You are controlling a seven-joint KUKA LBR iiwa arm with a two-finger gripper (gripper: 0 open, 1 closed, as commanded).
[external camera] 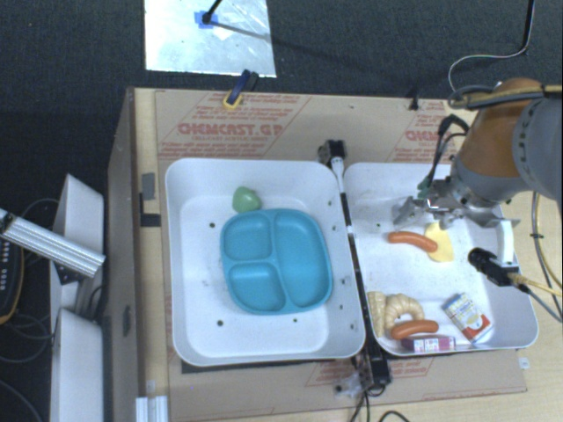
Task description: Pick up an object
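Success at this step likely hangs on centring over one item and lowering straight down, so neighbours are not nudged. Nearest candidates in the right bin are a sausage and a yellow piece touching it. Reaching in from the right, the grey arm bends downward, its hand just above the sausage. Whether the hand is spread or pressed together I cannot tell. A blue tray sits in the left bin.

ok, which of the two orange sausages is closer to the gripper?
The upper orange sausage, lying beside the yellow piece just below the gripper. The other sausage sits by the bin's near edge.
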